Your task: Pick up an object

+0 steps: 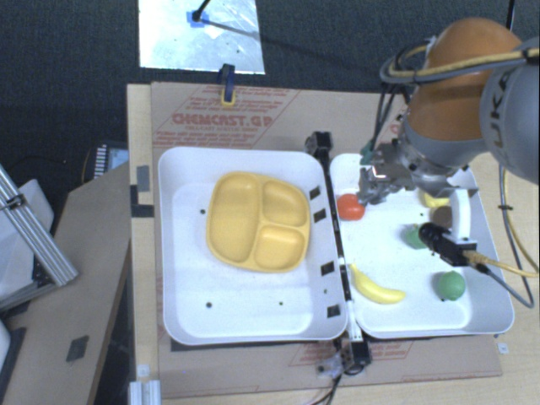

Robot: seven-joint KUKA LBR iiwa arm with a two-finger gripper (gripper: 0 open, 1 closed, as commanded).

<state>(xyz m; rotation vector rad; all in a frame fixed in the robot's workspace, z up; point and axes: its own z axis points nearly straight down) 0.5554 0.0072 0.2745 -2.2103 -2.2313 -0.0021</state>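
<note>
The counter is a pale wood-toned surface covered under the bins by a brown cardboard sheet with red print; beyond it lies dark carpet, where a shiny silver sheet rests. An aluminium frame piece juts in at the left edge.

Two shallow white bins sit side by side, touching along a central divider with black clips. The left bin carries a yellow compartment plate, lying flat near its middle with bare white floor all round it. The right bin is more crowded: a red-orange object lies near the divider at the upper left, a yellow banana lies near the front left corner, a green ball sits toward the front right, and another small green thing lies between them, partly hidden by a black cable fitting. A yellow scrap peeks out under the arm.

The gripper hangs over the upper left of the right bin, just beside the red-orange object, perhaps touching it. Whether the fingers are parted or closed cannot be told from this slant. The arm's bulk covers the bin's far right corner.
</note>
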